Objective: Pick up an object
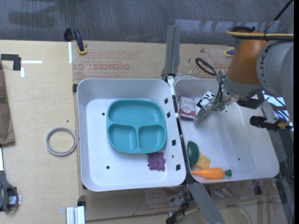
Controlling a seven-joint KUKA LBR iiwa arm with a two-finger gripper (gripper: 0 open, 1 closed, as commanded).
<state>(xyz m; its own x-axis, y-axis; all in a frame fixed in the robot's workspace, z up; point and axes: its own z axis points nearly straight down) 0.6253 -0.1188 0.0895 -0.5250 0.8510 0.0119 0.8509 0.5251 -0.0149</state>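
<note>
Fingers first: they read as one grey wedge from this angle, so whether they are spread or pressed together cannot be told, and nothing is seen between them. The gripper [202, 115] is poised low in the right bin [247, 143], just beside a small red-and-white carton [187, 108] by the dividing wall. An approach is judged to be under way, with no grasp made yet. A short sideways shift and a squeeze across the carton's flat faces would be called for. Well apart, in the near corner, a smooth orange carrot [209, 173], a yellow wedge [202, 161] and a rounded green piece [192, 149] are clustered.
</note>
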